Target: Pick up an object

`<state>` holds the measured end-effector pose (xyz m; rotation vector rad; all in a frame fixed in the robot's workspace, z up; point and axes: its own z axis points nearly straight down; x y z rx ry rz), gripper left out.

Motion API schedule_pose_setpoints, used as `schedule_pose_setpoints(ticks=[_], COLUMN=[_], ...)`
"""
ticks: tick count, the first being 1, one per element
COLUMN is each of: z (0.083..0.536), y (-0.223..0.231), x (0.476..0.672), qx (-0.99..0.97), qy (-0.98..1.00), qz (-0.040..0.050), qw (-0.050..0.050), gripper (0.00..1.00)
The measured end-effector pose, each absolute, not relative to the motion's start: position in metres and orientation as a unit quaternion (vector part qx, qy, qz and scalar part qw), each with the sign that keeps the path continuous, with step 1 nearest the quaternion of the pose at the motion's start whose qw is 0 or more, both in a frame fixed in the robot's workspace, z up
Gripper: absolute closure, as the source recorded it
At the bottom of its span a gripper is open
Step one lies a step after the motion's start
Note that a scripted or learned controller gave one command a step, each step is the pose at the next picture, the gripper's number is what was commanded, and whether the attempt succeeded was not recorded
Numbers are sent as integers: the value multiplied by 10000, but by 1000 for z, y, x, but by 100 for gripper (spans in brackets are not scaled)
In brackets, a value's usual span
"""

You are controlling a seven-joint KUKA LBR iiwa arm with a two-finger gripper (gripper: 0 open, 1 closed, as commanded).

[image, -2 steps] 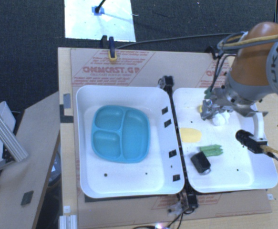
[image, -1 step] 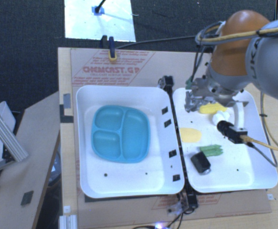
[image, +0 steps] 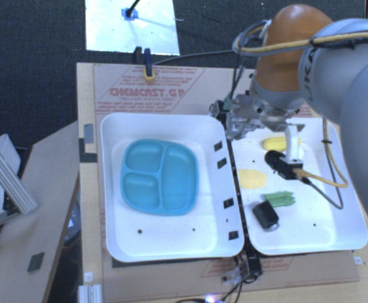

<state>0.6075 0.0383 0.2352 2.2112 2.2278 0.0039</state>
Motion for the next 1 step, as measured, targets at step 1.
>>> schedule_pose_setpoints(ticks=[1], z=[238], y=[85], x=[618], qx=[7043], qy=[7099], qz=[17], qw=[5], gripper=[100])
